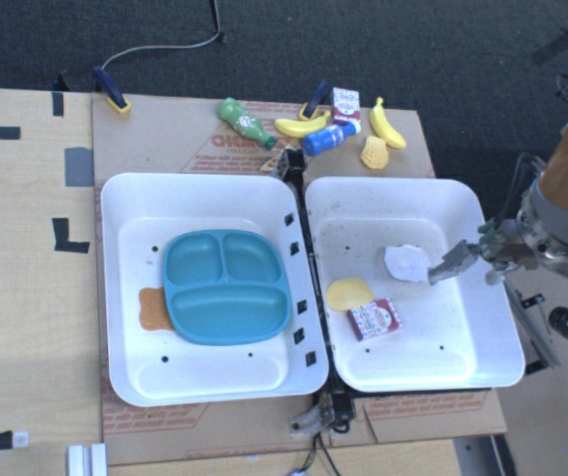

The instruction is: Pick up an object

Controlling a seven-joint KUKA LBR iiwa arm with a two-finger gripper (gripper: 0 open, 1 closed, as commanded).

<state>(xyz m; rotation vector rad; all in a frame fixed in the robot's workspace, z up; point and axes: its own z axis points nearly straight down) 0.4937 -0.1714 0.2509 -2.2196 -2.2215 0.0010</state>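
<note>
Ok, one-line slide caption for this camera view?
Arm's pincer reaches from the right toward a pale white object in the right bin; blue divided plate sits in the left bin.

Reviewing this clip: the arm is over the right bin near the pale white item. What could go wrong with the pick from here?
The gripper sits at the edge of the white object, so it may catch only a corner and let it slip. The object looks flat and pale against the right bin, so a grasp could close above it. The yellow piece and the red packet lie close by, so a sweep leftward might nudge them.
</note>
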